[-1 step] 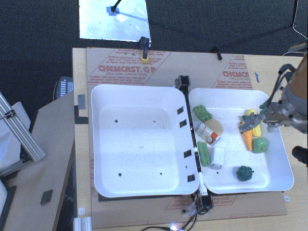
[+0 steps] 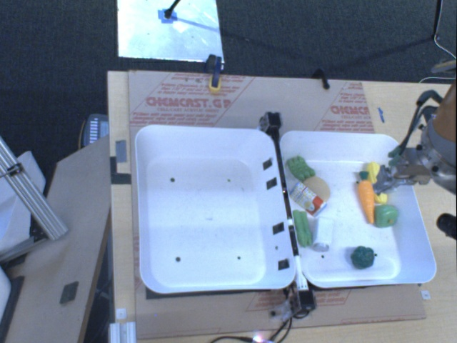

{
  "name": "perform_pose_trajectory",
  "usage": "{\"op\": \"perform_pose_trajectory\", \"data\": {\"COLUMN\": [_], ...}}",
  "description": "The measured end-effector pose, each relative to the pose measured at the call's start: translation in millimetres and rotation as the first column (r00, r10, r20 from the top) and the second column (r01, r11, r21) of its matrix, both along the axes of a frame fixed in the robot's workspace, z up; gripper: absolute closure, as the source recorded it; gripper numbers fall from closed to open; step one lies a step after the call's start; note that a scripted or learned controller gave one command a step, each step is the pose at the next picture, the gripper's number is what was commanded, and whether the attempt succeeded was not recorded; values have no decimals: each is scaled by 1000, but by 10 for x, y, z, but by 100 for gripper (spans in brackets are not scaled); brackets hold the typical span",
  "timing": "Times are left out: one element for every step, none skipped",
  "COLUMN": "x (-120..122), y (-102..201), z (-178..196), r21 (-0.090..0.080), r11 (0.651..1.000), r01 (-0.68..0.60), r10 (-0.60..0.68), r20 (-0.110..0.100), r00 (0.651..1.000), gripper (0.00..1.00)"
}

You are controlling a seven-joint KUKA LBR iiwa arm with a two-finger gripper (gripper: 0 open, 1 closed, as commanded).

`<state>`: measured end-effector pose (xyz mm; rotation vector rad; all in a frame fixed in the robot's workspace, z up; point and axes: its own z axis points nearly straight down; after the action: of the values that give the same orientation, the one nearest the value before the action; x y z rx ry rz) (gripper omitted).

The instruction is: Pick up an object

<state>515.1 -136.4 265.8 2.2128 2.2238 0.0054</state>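
The tabletop (image 2: 121, 291) sheet reads "CHEMCAST GP" (image 2: 187, 103). The left bin (image 2: 153, 148) adjoins the right bin (image 2: 421, 259), holding an orange carrot (image 2: 366, 200) at 3 o'clock. The tool (image 2: 383, 181) is just beside the carrot; I cannot tell its grip.

The grey arm (image 2: 437, 138) reaches in from the right, its gripper (image 2: 382, 179) held low, pointing left

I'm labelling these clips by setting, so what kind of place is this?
Most likely a robotics lab test bench, not a kitchen. Two shallow white bins sit side by side on a taped-down cardboard sheet, toy food like a plastic carrot lies in the right one, and the gripper reaches in beside it.
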Motion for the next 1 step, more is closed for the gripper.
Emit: {"op": "perform_pose_trajectory", "data": {"x": [-305], "y": [148], "z": [-1096], "r21": [4], "r11": [1000], "r01": [4], "r10": [-4], "r20": [-15], "r00": [1000], "gripper": [100]}}
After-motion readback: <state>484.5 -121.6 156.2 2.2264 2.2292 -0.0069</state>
